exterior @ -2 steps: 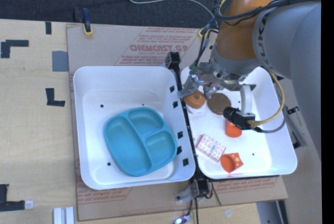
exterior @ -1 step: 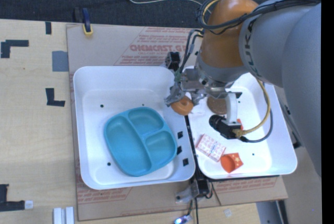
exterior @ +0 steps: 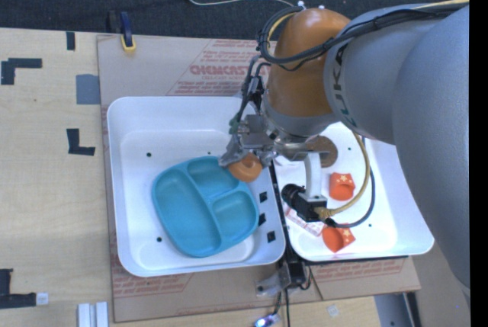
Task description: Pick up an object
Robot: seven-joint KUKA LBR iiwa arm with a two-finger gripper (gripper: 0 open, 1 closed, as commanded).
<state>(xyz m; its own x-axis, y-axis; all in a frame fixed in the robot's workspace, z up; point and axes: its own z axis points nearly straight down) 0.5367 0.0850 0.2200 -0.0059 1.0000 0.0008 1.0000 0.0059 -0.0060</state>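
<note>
Camera view from above has the gripper (exterior: 242, 149) low over the right side of the left bin (exterior: 126, 165); whether it is clenched or released cannot be told. Right at its tip sits a small, rounded orange-brown object (exterior: 245, 168), by the upper right corner of the blue divided tray (exterior: 200, 211); a grasp on it cannot be confirmed. The grey arm (exterior: 396, 59) with its orange band covers much of the right bin (exterior: 408, 238). The tray lies askew in the left bin. The right bin holds an orange piece (exterior: 341, 184), a second orange piece (exterior: 337, 238) nearer the front rim, and a brown thing (exterior: 329, 155), partly hidden.
</note>
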